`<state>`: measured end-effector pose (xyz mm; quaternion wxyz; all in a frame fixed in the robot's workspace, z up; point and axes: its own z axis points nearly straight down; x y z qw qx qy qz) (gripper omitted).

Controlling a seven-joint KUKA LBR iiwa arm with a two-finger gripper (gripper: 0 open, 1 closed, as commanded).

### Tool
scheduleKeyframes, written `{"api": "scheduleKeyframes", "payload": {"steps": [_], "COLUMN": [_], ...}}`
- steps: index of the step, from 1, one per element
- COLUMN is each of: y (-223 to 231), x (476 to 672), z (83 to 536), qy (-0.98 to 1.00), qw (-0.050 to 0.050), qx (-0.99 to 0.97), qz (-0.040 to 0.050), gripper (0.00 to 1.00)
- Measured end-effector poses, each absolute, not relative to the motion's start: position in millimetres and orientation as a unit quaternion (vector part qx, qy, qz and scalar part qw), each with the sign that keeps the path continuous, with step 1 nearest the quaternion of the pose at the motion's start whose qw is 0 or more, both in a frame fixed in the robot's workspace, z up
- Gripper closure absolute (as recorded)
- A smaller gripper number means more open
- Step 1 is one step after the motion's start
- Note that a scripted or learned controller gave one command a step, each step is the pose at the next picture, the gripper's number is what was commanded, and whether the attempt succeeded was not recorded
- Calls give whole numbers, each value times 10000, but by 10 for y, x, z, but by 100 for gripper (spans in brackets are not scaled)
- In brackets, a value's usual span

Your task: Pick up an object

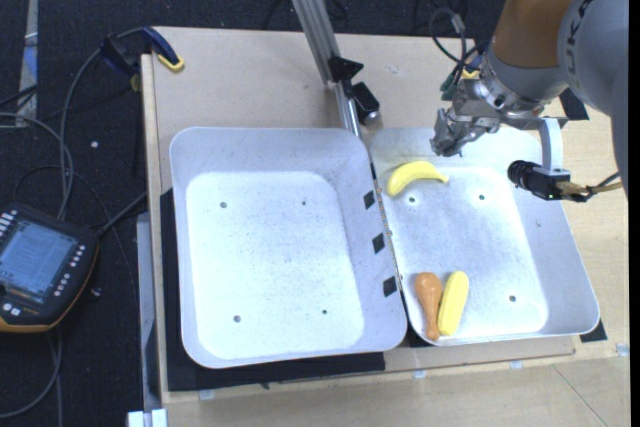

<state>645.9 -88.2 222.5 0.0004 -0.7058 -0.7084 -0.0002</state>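
Two white bins are borne by a pale wooden tabletop; dark floor with cables is seen around it. Above the banana, the gripper is seen, its opening not discernible.

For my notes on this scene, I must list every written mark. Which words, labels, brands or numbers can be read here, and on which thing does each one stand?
"KU": dark letters on the grey arm casing at the right edge, cut off by the frame.
Handheld grey control pendant with orange rim, left of the bench: its screen shows lines, too small and blurred to read.
The two shallow white bins bear no readable text.
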Motion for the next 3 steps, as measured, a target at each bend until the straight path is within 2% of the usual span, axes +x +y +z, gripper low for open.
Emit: {"api": "scheduleKeyframes", "payload": {"steps": [1,2,3], "y": [-318,246,816], "x": [6387,6281,6265], "z": [2161,2321,2319], "qy": [-7088,-7089,-7090], "qw": [7,2,5], "qx": [-7054,-7053,-7052], "qz": [-2,-9,-4], "gripper": [100,100,100]}}
